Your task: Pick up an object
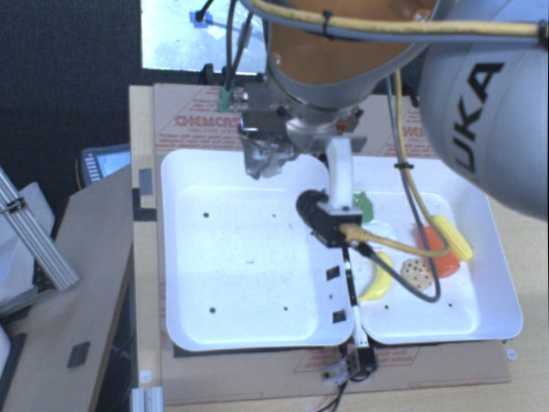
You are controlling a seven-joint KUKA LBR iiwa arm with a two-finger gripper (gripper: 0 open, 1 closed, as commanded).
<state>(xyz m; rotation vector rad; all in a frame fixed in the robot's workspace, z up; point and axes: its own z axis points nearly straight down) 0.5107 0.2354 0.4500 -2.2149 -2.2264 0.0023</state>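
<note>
From above, the arm [369, 33] covers the bins' far edge. The gripper [268, 157] hangs over the left bin [232, 316]; whether it is open or closed cannot be told. To its right, in the right bin [480, 316], lie a green piece [364, 204], an orange object [437, 251], a yellow stick [452, 237], a banana [377, 283] and a spotted block [417, 272], crossed by a yellow cable [403, 245]. Cardboard [184, 123] beyond reads "CHEMCA"; the arm shows "UKA".

white bins [249, 316]; orange band [343, 24]; yellow banana [377, 286]

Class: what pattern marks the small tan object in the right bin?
Dark dots on the tan object, camera view.
</note>
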